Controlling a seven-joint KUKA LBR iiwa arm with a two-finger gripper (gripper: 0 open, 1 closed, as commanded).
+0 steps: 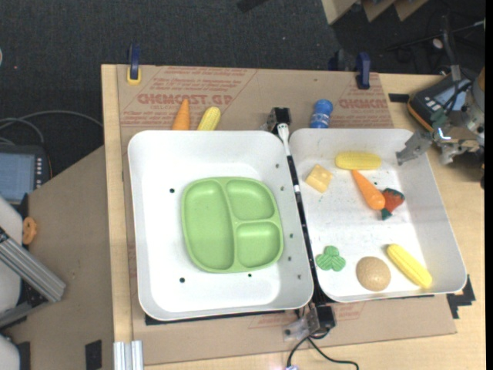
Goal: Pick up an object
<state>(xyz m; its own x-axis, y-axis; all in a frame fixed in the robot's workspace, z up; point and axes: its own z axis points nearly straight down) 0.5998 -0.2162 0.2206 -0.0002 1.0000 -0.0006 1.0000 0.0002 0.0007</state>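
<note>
The right bin holds several toy foods: a yellow oblong piece, a pale cheese cube, an orange carrot touching a red strawberry, a green leafy piece, a tan round potato and a yellow corn cob. My gripper hangs at the bin's far right corner, above the rim and to the right of the yellow oblong piece. Nothing shows in its grasp. The arm behind it is cut off by the frame edge.
The left bin carries a green divided plate. Behind the bins on the cardboard lie an orange carrot, a yellow piece and a blue bottle. Blue clamps grip the board's far edge.
</note>
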